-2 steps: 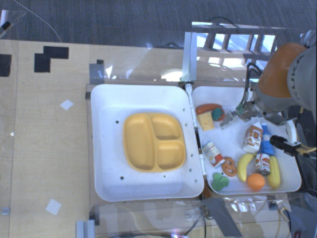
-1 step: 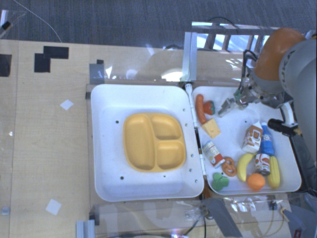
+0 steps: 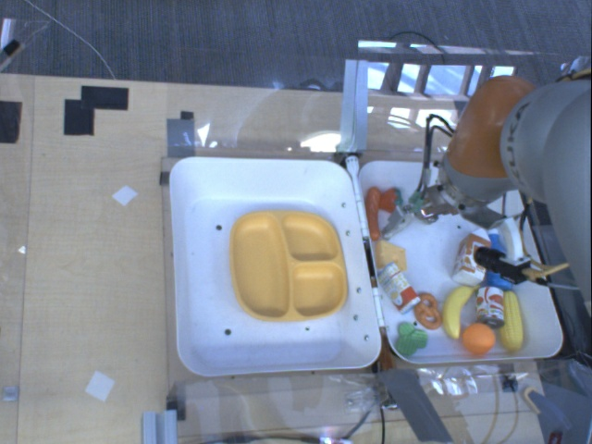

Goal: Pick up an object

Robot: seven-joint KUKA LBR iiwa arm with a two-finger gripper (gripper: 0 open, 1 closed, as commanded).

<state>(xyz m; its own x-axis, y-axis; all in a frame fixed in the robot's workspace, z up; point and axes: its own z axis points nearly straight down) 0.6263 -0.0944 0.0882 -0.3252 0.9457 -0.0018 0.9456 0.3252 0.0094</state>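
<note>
1. Gripper (image 3: 404, 213) hangs low in the right bin (image 3: 546, 345), near its upper left corner; whether its tips are apart or together I cannot tell, they are too small and dark.
2. Closest thing to it is the carrot (image 3: 374, 210), which lies along the bin's left wall, just beside the tips; I see nothing held.
3. Carrot looks like a light, stiff plastic toy, a little slippery; I judge that a hold across the middle of its narrow body is safest.
4. Banana (image 3: 456, 310), orange (image 3: 478, 339), corn cob (image 3: 511, 320) and pretzel (image 3: 427, 310) lie lower in this bin; the yellow tray (image 3: 288, 265) sits in the left bin (image 3: 199, 340).
</note>
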